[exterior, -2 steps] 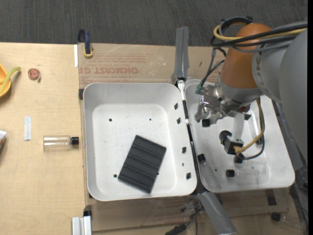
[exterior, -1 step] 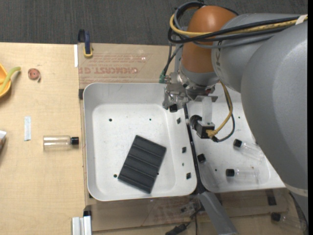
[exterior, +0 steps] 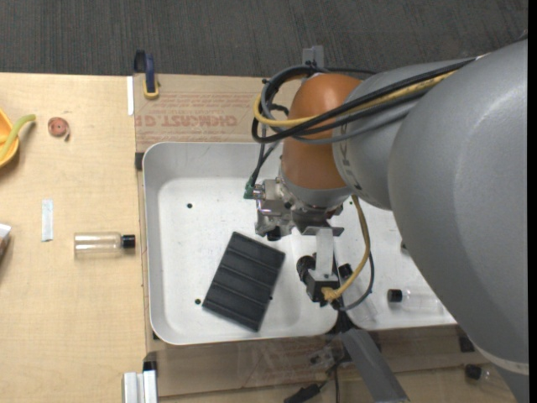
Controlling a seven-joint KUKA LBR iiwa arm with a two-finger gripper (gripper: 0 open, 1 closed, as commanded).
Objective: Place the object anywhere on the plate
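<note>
Gripper (exterior: 270, 223) hangs low inside the left bin (exterior: 179, 225), under the orange band of the wrist, and from this angle the arm's own bulk hides its tip, so I cannot tell whether it is spread or closed, or whether it is touching anything. Nearest the front wall of that bin lies the black ridged slab (exterior: 244, 280), flat on the white floor and the sole loose thing visible in this bin. Its long axis runs on a steep diagonal, the near end pointing toward the bin's front left and the far end toward the gripper, which sits just beside the slab's far corner. The raised ribs on its face run along that same long axis. In the right bin (exterior: 419, 311), mostly covered by the grey arm, a small clear item with a dark end (exterior: 394, 295) rests near the front wall. Out on the wooden bench to the left, a clear bottle with a black cap (exterior: 101, 242) lies on its side, cap toward the bin. A little farther back stands a small white strip (exterior: 47, 221), then a reddish round disc (exterior: 57, 127) and a yellow thing (exterior: 7, 138) cut off by the edge. Farthest back, a sheet of cardboard with red print (exterior: 197, 117) pokes out from under the left bin, with a blue clamp (exterior: 148, 72) at its corner.
</note>
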